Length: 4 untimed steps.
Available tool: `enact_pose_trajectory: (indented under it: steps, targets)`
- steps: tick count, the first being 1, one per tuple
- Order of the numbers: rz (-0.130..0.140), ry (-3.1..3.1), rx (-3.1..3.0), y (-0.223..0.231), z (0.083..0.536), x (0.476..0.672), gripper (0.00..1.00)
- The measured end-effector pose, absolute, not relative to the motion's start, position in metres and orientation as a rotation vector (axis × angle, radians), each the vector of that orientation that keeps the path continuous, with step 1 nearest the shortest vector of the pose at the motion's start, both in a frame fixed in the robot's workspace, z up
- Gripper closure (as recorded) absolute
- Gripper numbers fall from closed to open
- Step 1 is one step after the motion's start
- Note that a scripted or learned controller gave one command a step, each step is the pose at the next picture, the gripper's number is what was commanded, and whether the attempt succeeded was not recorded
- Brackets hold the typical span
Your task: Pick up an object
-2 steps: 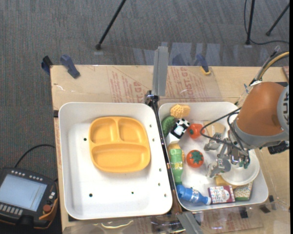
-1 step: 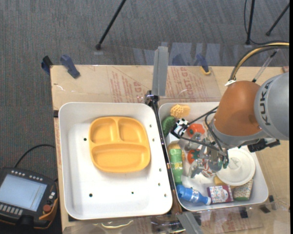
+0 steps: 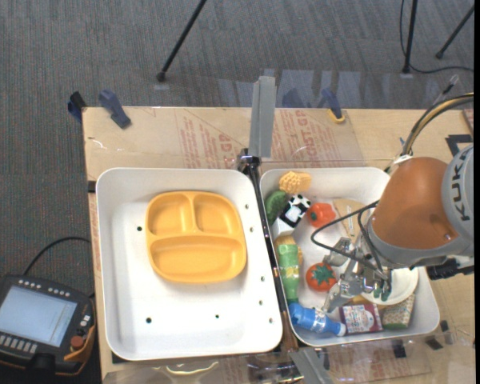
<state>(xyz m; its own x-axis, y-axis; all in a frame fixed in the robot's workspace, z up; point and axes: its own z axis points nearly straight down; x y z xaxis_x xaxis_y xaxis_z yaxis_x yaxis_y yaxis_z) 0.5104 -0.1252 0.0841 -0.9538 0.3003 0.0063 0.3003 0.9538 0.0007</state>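
Low over the near part of the right bin (image 3: pixel 384 174) hangs the pincer (image 3: pixel 346 288), its metal parts a tangle against the clutter, so whether it is wide or narrow I cannot tell, and nothing can be seen caught in it.

On the left of the worktop (image 3: pixel 184 134), the left bin (image 3: pixel 120 294) holds a yellow tray (image 3: pixel 197 237) with three compartments, lying flat toward the far side. On the floor left of the worktop sits a pendant (image 3: pixel 32 318) with a pale screen.

The right bin is crowded. Along its left wall, far to near, lie a corn cob (image 3: pixel 294 182), a dark green vegetable (image 3: pixel 274 206), a black and white toy (image 3: pixel 296 210), a green bottle (image 3: pixel 287 260) and a blue bottle (image 3: pixel 314 320). Right of these are two tomatoes: one (image 3: pixel 322 214) toward the far side, the other (image 3: pixel 320 275) just left of the pincer. A red packet (image 3: pixel 360 318) lies at the near wall, beside the blue bottle, with a green packet (image 3: pixel 398 314) to its right. The arm (image 3: pixel 412 206), orange at the wrist, covers the bin's right part.
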Motion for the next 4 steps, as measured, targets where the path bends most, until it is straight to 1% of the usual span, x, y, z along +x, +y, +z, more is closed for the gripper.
enact_pose_trajectory:
  steps: [1, 2, 3, 4]
  targets:
    - [-0.001, -3.047, -0.741, -0.094, 0.084, 0.5, 0.0]
    - [-0.002, -2.993, -0.951, -0.086, 0.085, 0.477, 0.0]
    - [-0.004, -2.787, -1.443, -0.203, 0.085, 0.516, 0.0]
    - [0.0, -2.789, -1.429, -0.134, 0.084, 0.508, 0.0]
